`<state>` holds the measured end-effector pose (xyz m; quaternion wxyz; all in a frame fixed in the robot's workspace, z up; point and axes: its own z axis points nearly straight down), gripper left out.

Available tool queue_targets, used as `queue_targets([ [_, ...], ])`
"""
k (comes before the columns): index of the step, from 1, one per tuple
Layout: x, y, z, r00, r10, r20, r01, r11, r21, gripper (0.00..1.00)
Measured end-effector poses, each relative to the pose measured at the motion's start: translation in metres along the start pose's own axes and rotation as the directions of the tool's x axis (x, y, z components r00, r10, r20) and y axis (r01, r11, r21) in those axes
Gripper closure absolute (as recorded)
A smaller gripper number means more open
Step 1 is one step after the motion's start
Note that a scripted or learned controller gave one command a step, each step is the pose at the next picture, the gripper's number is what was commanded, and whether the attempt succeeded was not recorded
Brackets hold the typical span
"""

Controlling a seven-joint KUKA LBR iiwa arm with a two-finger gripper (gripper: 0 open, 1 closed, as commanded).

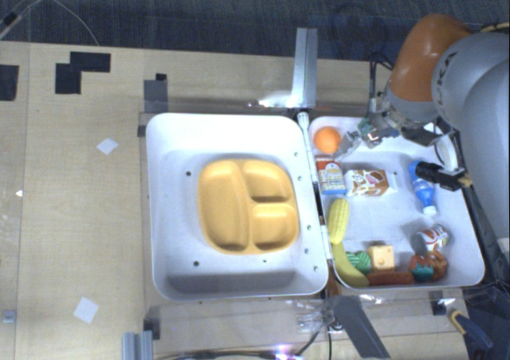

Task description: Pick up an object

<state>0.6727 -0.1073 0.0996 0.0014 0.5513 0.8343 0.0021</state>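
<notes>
Arm (pixel 446 64) reaches in; jaws seemingly slightly parted.

Bright, even overhead light fills the frame, a little cool in tone. The left white bin (pixel 167 191) reads almost pure white, with a soft grey shadow along its lower inner wall. Small glare spots flare on the metal post (pixel 304 72) at upper centre and near the bottom edge. The arm (pixel 470 80) at upper right looks soft and slightly blurred. Fine detail is grainy throughout.
</notes>
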Motion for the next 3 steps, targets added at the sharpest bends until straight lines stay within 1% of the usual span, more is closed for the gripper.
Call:
queue_targets([
  [1, -0.039, -0.074, -0.052, 0.997, -0.074, 0.011, 0.074, 0.997, -0.005, 0.00],
  [2, -0.072, -0.078, -0.017, 0.985, 0.172, 0.005, -0.172, 0.985, -0.003, 0.00],
  [3, 0.003, -0.082, -0.036, 0.925, 0.380, 0.007, -0.380, 0.925, -0.007, 0.00],
])
